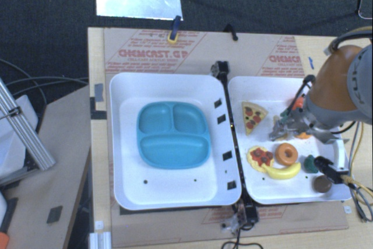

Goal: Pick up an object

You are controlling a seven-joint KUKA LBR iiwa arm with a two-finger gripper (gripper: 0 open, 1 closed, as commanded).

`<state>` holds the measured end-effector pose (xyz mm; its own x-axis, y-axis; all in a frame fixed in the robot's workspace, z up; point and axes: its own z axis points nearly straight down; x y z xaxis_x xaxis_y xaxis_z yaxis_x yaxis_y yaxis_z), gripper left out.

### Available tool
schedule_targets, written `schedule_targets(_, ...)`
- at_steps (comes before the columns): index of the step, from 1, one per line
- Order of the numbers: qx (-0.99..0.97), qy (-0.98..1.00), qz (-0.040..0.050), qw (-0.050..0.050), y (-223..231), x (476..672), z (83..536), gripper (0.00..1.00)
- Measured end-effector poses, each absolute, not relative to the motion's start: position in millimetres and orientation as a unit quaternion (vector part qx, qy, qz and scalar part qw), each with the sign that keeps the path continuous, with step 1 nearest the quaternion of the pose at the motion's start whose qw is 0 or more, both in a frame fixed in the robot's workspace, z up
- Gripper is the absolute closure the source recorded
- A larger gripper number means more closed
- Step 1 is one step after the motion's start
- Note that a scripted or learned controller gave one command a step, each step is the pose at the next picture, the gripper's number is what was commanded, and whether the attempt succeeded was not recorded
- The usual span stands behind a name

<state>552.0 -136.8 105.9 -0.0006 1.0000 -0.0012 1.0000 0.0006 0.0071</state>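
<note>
Grey arm enters from the right, orange band above the wrist. Wrist angles down and leftward; hand (284, 128) sits low, fingertips pointing left, their spacing indiscernible.

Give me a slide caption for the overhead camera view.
Gripper over the right bin above toy donut; blue plate in left bin.

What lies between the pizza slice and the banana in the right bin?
In the camera view, a small round pizza lies between the pizza slice and the banana, touching the banana's left end. A donut sits beside it.
</note>
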Motion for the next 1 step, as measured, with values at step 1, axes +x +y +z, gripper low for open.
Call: schedule_targets(1,0.705,0.709,0.0005,0.003,-91.4,591.4,85.2,1.0)
